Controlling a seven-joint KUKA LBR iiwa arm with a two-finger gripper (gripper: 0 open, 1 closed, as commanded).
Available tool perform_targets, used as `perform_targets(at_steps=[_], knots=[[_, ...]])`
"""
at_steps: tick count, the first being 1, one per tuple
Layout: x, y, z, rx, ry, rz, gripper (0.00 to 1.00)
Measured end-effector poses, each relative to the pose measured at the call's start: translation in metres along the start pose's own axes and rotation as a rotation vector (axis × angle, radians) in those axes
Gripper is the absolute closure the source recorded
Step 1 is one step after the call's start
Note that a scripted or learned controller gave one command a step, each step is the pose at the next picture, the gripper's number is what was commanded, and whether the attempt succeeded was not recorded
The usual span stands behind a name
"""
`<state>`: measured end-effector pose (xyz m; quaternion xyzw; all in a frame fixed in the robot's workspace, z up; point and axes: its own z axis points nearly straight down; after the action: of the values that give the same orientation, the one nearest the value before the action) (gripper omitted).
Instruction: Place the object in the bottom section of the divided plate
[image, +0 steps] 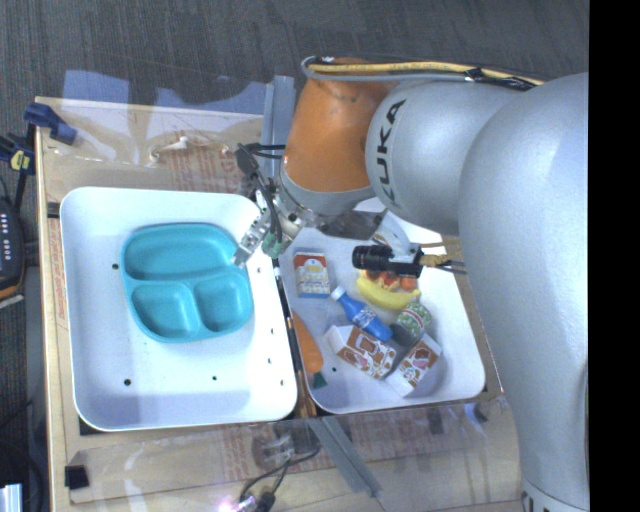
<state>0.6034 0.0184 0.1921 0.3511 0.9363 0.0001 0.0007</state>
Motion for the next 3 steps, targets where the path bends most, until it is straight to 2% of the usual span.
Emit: perform_targets(at_steps=[1,2,3], knots=[[0.015,0.025,-0.005,0.0,0.0,-0.041,1.0],[-0.056,-0.006,-0.047,0.0,-0.002,-0.276,1.0],[-0.035,0.017,-0.039,0.002,0.002,-0.024,1.0]])
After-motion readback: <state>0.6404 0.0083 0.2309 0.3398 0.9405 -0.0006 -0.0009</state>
